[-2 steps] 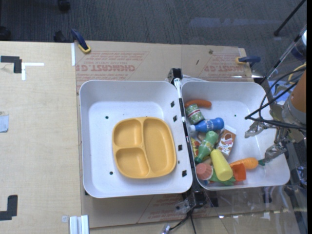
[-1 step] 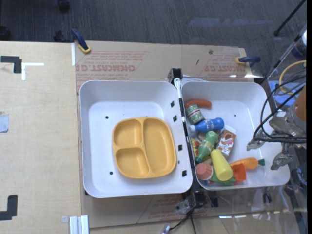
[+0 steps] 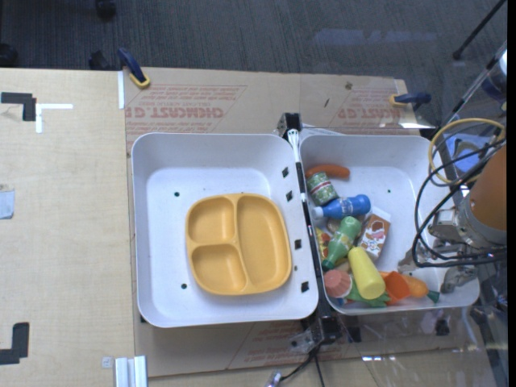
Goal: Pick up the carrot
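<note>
Two white bins are seen side by side on the bench. In the left bin (image 3: 153,240) a yellow plate (image 3: 239,244) with three compartments is placed near the middle. In the right bin (image 3: 403,176) a heap of toy food is gathered along the left wall and the near wall.

The carrot (image 3: 407,286) is found in the near right corner of the right bin, close to the near wall. It is laid almost flat, with the orange body pointed to the left and the green end turned to the right. Its left end is touched by a yellow bottle (image 3: 365,274), which is laid at a slant. A green bottle (image 3: 343,236), a blue bottle (image 3: 347,208), a can (image 3: 322,189) and a small packet (image 3: 373,236) are piled further back, and a sausage (image 3: 326,170) is seen alone near the far wall.

The arm (image 3: 492,196) is seen at the right edge, with black cables looped around it. The gripper (image 3: 456,278) is held over the right rim of the right bin, just beside the green end of the carrot and to its right. No contact with the carrot is seen, and nothing is seen held in the gripper. Whether the gripper is open or closed cannot be told, because this part is dark and partly hidden by the cables.
</note>
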You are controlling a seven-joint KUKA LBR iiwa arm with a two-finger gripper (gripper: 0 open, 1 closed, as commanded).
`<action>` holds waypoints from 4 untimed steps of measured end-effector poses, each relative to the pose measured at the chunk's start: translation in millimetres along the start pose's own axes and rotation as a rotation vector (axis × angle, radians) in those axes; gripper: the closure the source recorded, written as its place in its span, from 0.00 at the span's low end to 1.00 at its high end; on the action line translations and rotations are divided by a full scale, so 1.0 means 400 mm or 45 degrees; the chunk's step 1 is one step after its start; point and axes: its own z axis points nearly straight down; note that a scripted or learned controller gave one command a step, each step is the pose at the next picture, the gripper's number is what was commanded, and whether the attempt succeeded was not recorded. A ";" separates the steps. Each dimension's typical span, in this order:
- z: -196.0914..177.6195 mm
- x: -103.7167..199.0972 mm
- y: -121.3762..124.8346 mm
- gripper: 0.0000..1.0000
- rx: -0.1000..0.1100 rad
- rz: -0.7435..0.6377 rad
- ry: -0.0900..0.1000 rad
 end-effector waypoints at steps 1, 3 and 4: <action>0.000 -0.004 0.017 0.00 -0.004 -0.383 -0.009; -0.033 -0.020 0.001 1.00 0.025 -0.760 -0.018; -0.033 -0.021 0.001 0.00 0.024 -0.760 -0.019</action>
